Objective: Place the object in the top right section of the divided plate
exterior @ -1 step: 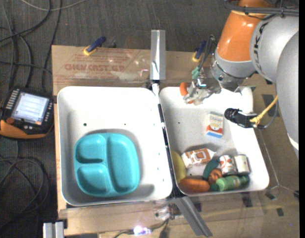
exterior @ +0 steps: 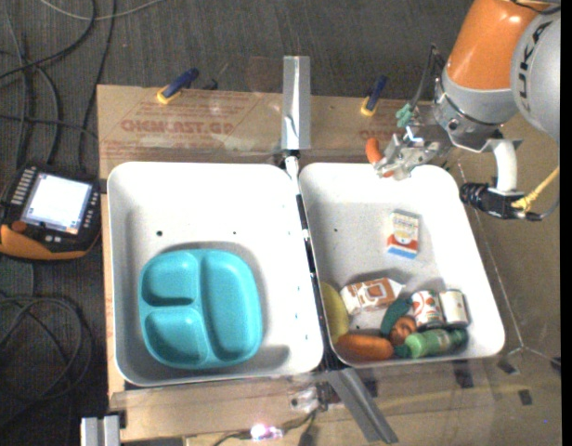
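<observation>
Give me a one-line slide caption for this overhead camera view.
Gripper hovers over the right bin's far rim; the teal divided plate waits in the left bin.

both bins (exterior: 128, 249) present smooth white plastic with a mild sheen. divided plate (exterior: 201, 308): smooth turquoise plastic, semi-gloss. bench board (exterior: 202, 124): matt brown cardboard-like sheet, printed. arm shell (exterior: 495, 26): glossy orange and grey. small carton (exterior: 404, 233): printed paper, matt. can (exterior: 450, 307): shiny metal. floor (exterior: 100, 26): dark, rough carpet.
</observation>
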Available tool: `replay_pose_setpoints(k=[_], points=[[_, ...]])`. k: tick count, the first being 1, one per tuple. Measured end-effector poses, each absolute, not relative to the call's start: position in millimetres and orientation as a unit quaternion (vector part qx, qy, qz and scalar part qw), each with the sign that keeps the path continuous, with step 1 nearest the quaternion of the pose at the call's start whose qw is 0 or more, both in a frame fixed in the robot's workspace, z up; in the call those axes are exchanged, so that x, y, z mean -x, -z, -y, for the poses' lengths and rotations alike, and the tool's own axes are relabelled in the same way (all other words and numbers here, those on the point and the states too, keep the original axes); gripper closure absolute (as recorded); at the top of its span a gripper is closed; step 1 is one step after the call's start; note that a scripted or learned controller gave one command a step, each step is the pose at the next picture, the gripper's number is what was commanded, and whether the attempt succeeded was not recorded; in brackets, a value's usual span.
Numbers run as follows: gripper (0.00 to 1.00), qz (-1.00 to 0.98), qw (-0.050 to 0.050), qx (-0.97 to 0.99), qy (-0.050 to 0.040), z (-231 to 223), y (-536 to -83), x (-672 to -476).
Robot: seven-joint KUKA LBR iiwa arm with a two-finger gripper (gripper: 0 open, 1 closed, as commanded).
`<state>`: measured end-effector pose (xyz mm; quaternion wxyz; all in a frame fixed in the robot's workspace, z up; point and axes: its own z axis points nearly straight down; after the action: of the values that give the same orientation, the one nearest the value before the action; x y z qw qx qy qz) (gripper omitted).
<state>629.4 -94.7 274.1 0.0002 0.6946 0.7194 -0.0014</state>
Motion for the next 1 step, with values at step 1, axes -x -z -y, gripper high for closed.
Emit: replay_pose_setpoints(k=[1], points=[[1.0, -0.748, -0.001, -0.663, 0.0011, -11.6, -241.5, -628.2]])
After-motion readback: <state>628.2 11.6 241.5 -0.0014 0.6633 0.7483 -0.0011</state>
